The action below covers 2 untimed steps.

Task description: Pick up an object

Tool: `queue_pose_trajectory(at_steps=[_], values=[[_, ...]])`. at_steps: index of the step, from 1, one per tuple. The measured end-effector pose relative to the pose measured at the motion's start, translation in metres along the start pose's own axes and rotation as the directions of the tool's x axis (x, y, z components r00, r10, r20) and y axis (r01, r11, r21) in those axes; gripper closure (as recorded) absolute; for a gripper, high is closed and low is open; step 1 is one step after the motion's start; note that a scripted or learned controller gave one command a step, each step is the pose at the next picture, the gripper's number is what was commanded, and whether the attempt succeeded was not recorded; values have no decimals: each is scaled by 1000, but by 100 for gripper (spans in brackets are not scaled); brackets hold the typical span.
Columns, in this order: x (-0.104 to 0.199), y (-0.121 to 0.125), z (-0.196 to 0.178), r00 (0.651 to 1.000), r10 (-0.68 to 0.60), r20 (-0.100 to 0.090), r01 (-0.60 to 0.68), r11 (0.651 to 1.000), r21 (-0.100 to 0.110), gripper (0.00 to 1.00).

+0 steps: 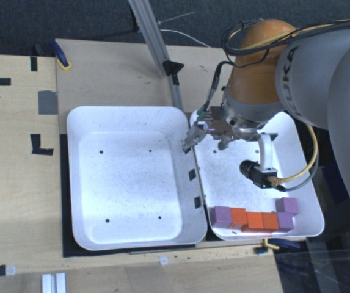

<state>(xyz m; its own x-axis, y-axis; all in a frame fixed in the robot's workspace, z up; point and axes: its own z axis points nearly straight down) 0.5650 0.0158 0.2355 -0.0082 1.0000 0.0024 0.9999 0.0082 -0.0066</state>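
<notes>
A row of small blocks lies along the near edge of the right bin (306,182): a purple block (222,216) at the left, orange blocks (255,220) in the middle and another purple block (286,207) at the right. My gripper (210,137) hangs over the far left part of the right bin, close to the wall it shares with the left bin. It is well away from the blocks, and nothing shows between its fingers. The orange wrist band and grey arm cover the far part of the right bin.
The left bin (77,163) is white with a few dark specks. A slanted metal rod (156,41) rises from behind the bins. A black cylindrical part (255,173) with a yellow cable hangs off the wrist over the right bin.
</notes>
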Motion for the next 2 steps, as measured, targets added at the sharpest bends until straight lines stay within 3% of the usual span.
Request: queue_pose_trajectory(at_steps=[1,2], values=[[-30,52,47,1000,9,5,-9,1000,-2,0],[-52,0,16,1000,10,3,-10,1000,-4,0]])
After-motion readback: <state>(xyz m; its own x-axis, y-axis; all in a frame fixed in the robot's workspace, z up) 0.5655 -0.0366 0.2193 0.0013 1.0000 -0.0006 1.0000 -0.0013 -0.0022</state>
